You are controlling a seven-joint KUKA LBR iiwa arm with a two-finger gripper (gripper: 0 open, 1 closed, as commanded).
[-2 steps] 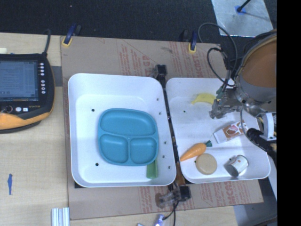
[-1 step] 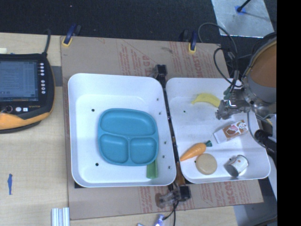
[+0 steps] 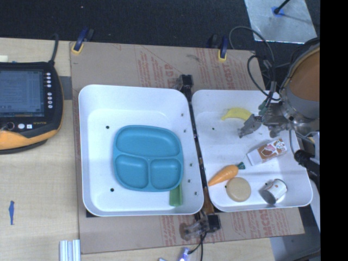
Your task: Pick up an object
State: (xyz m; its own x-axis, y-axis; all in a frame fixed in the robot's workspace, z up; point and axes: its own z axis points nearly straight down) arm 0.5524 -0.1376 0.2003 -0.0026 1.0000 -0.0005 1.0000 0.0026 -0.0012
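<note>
The right bin (image 3: 217,140) holds a yellow banana (image 3: 235,113) near its back, a small white and brown carton (image 3: 266,150), an orange carrot (image 3: 223,174), a round beige disc (image 3: 238,189) and a silver can (image 3: 273,191) on its side. My gripper (image 3: 251,126) hangs low over the right bin, just right of and in front of the banana and behind the carton. I see nothing held in it. The grey arm with its orange band (image 3: 305,83) comes in from the right edge.
The left bin (image 3: 92,145) carries a blue divided plate (image 3: 147,157) and a green piece (image 3: 175,196) at its front right corner. A teach pendant (image 3: 24,105) lies on the bench to the far left. Cables (image 3: 255,53) loop behind the right bin.
</note>
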